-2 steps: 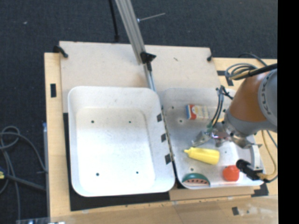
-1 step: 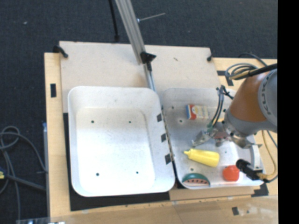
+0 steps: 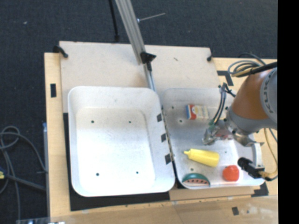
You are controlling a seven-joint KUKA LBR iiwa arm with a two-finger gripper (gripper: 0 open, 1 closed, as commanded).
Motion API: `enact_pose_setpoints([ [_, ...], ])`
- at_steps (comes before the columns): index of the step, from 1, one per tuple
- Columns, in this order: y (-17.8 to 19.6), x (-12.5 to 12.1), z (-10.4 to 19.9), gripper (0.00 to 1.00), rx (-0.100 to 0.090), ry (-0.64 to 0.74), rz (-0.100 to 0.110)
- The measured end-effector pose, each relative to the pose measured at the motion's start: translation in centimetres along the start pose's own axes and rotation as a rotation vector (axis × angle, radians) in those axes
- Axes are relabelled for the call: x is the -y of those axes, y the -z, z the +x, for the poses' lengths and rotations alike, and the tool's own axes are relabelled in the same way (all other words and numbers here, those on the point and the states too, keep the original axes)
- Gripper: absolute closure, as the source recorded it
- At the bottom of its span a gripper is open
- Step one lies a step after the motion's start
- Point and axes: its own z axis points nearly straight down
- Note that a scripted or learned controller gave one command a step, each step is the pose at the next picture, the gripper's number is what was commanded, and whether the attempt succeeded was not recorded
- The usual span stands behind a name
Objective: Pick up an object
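Note:
The right bin (image 3: 180,125) holds a yellow bottle (image 3: 202,157) lying on its side, a red ball-like object (image 3: 230,173) near the front right corner, a watermelon-slice toy (image 3: 195,180) at the front rim, and a small white carton with red and blue print (image 3: 198,112) toward the back. My gripper (image 3: 211,136) hangs low over the bin's middle, just above and behind the yellow bottle and in front of the carton. Nothing shows between its fingers.
The left bin (image 3: 79,101) lies beside the right one. A metal camera pole (image 3: 133,29) rises from the back of the bench. Cables (image 3: 243,66) trail at the back right, and the arm's orange band (image 3: 250,99) overhangs the right bin's edge.

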Motion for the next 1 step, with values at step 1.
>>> enact_pose_setpoints([
  [1,4.45,-0.35,-0.62,1.00,0.003,0.005,-0.003],
])
